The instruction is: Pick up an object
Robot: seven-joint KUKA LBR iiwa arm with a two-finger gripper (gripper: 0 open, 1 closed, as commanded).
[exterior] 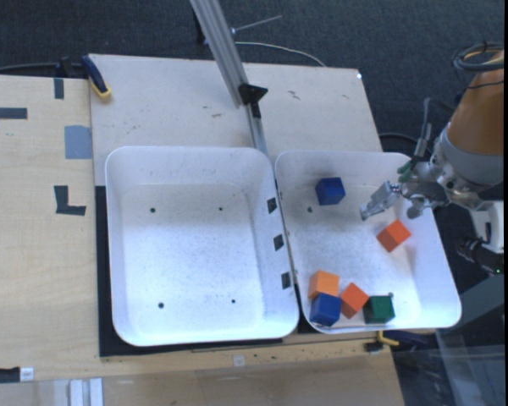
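You see that no block is picked up yet: all blocks lie in the right bin [444,307]. An orange block [393,235] lies just below the tool [381,203], a blue block [329,190] lies to its left, and four more blocks sit together at the near edge. The grasp and the lift are, I judge, not yet done. The arm [474,138] reaches in from the right, above the right bin. The tool has nothing between its fingers; how far it is open I cannot tell.

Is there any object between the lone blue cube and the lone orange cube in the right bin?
Yes: in the camera view the gripper hangs between the blue cube and the orange cube.
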